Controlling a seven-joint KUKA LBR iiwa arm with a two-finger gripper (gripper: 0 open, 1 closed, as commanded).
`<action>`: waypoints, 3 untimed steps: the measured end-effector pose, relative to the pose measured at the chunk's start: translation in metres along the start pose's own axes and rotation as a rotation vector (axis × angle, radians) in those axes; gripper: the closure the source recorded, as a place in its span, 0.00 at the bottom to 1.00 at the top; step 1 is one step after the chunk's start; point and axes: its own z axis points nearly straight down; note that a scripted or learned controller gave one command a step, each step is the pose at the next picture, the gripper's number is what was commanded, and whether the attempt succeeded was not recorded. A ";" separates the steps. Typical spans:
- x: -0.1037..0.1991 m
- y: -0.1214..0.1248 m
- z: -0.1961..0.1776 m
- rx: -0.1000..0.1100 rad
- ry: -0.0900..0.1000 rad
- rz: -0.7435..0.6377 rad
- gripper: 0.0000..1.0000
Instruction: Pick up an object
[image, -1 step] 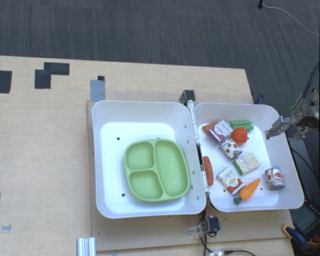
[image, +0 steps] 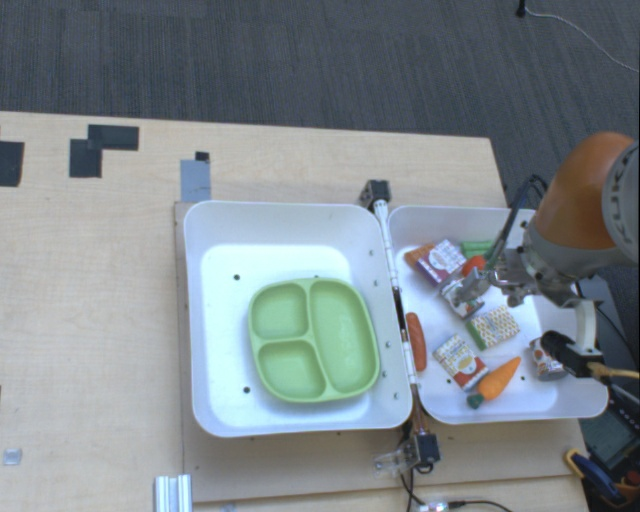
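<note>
The right bin (image: 570, 405) holds several small things. A red and white packet (image: 438, 262) lies at its back left, with a green item (image: 478, 246) behind it. A green patterned box (image: 494, 327), a small red and white carton (image: 456, 358), an orange carrot (image: 497, 379) and a red sausage (image: 416, 341) lie further forward. My gripper (image: 466, 291) hangs low over the bin's middle, just right of the red packet and just behind the patterned box. I see nothing held in it.
The left bin (image: 215, 300) carries a green divided plate (image: 313, 340). A ridge between the bins runs right beside the sausage. A small brown and white item (image: 546, 366) sits near the right bin's right wall. The arm (image: 590, 205) covers the bin's back right corner.
</note>
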 end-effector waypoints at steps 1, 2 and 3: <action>0.036 -0.043 0.046 -0.021 -0.008 0.004 0.00; 0.035 -0.041 0.034 -0.028 -0.011 0.005 1.00; 0.035 -0.041 0.035 -0.026 -0.011 0.004 0.00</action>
